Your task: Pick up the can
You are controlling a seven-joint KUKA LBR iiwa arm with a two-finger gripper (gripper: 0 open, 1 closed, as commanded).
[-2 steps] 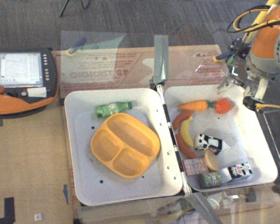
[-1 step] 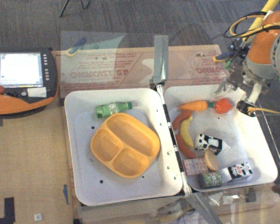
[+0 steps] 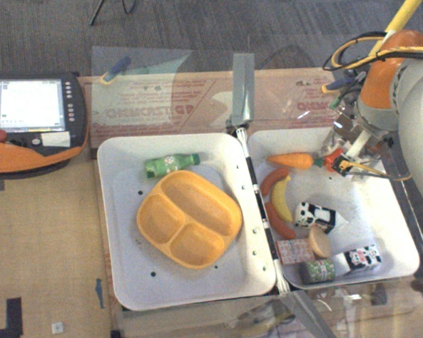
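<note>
Camera view: the gripper [image 3: 337, 161] is hanging over the top of the right bin [image 3: 404, 221], just beside the carrot [image 3: 291, 161]. Can't tell its state. The can [image 3: 318, 270] is lying at the bin's bottom edge, w/ a cow box [image 3: 362, 258] next to it.

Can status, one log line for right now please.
can: front of right bin, lying beside cracker packet | pincer: far end of right bin, near carrot | can not held
</note>
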